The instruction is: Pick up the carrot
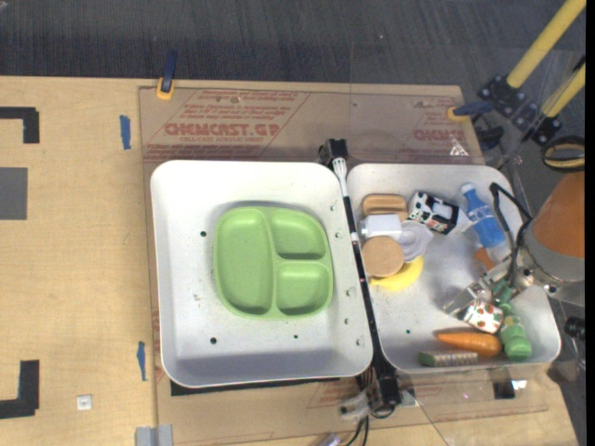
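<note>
Orange carrot [469,341] lies partly behind clutter.

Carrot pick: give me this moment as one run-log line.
carrot: lying in right bin, near front wall | gripper: above bin, behind carrot | held: no | green plate: left bin

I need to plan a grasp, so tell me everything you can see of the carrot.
The carrot is a small orange toy, smooth like plastic, tapering toward the left. It lies flat, roughly level across the view, near the front wall of the right bin. Its thick right end meets a green piece, perhaps its top. A thin green and red stick lies just in front, close or touching. A patterned white item sits right behind it. Nothing grips it.
</note>
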You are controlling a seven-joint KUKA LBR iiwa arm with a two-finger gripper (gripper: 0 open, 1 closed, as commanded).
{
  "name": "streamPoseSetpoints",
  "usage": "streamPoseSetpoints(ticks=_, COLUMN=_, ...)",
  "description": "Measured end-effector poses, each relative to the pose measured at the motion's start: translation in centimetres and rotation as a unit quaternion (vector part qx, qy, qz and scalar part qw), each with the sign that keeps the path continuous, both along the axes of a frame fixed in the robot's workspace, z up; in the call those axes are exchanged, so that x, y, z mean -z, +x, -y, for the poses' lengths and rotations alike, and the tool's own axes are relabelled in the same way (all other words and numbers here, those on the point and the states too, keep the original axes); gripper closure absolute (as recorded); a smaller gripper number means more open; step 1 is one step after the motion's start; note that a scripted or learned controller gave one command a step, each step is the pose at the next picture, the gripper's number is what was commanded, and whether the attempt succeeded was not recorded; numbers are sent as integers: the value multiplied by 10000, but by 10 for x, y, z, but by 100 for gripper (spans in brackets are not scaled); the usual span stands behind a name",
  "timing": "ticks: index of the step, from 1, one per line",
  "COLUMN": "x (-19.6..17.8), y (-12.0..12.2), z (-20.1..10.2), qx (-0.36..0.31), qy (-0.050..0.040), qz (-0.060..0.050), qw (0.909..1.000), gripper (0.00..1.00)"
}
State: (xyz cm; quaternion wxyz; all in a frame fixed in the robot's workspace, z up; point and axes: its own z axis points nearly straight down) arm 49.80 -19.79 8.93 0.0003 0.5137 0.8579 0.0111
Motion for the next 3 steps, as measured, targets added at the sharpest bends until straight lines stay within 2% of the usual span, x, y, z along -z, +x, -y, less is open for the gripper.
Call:
streamPoseSetpoints(ticks=1, x=1, y=41, z=24, qx=-2213, qy=-121, qz=28, qw=9751, gripper=0)
streamPoseSetpoints(ticks=2, x=0, y=5, z=-23, qx=-3392, qy=-142, qz=34, qw=9406, gripper=0)
streamPoseSetpoints(ticks=3, x=0, y=43, z=-5, qx=-1900, qy=-138, qz=40, qw=9817, gripper=0)
